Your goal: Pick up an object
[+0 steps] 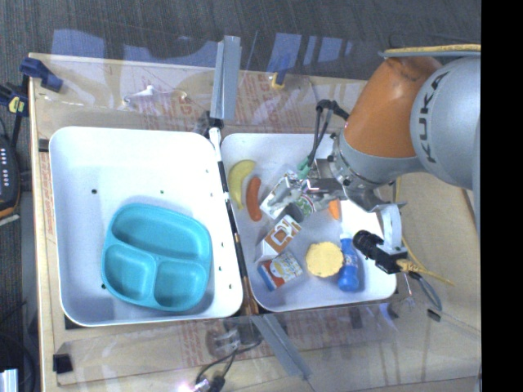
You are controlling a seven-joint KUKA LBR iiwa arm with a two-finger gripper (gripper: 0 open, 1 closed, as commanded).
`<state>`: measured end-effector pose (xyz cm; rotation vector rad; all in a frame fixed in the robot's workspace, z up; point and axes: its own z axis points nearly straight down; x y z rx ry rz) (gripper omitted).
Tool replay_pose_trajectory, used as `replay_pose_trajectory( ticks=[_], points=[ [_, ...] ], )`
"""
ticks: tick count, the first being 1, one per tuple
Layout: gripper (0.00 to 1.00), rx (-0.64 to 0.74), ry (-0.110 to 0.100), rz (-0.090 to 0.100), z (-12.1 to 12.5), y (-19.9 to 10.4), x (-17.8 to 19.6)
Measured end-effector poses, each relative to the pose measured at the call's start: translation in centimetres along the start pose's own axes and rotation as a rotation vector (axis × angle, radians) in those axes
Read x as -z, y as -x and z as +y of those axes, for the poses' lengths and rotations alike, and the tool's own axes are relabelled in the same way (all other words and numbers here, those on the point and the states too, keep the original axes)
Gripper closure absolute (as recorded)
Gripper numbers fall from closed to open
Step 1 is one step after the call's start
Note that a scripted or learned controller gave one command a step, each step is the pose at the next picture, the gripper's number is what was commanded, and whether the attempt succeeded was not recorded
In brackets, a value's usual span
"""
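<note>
In the right bin (372, 296): gripper (296, 193) lowered among banana (239, 178), sausage (254, 198) and cartons (282, 235), finger state impossible to tell, nothing lifted yet.

fixed overhead camera, slanted down on both bins (61, 219)

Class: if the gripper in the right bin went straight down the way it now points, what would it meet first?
Most likely the small orange-and-white carton lying just below the gripper, though depth is hard to judge from this slanted view.
</note>
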<state>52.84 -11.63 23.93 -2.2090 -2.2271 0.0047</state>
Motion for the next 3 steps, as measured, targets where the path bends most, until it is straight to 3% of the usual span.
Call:
replay_pose_trajectory(
  ticks=[1, 2, 3],
  points=[
    [0.0, 0.14, 0.005, -0.002, 1.7, 1.2, -13.4],
    [1.0, 0.146, 0.003, -0.003, 1.7, 1.2, -12.5],
    [1.0, 0.178, 0.004, -0.001, 3.4, -1.4, -3.2]
  ],
)
